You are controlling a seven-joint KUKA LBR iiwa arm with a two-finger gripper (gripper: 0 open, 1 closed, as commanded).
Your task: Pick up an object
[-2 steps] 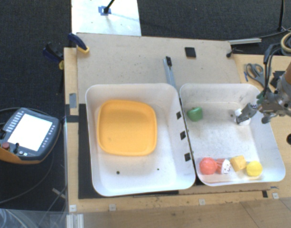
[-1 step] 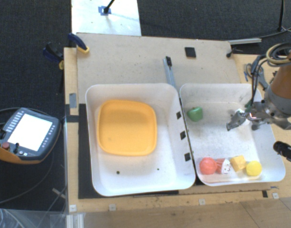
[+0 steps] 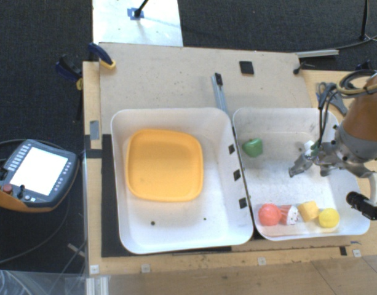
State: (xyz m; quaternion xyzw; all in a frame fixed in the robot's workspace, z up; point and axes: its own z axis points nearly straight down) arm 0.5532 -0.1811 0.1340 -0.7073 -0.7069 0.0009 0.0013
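Note:
My gripper (image 3: 312,168) hangs over the middle right of the right bin (image 3: 280,123), its two fingers spread open with nothing between them. A small green object (image 3: 253,147) lies to its left, near the bin's left wall. Along the bin's front edge sit a red ball (image 3: 269,214), a small white piece with red marks (image 3: 291,215), a yellow block (image 3: 308,211) and a yellow ball (image 3: 328,218). All of these lie below and apart from the gripper.
The left bin (image 3: 123,226) holds a large orange-yellow square plate (image 3: 165,165). A ridge with black clips (image 3: 236,174) divides the two bins. The grey arm with its orange band (image 3: 366,118) enters from the right. A teach pendant (image 3: 31,176) lies off the bench at left.

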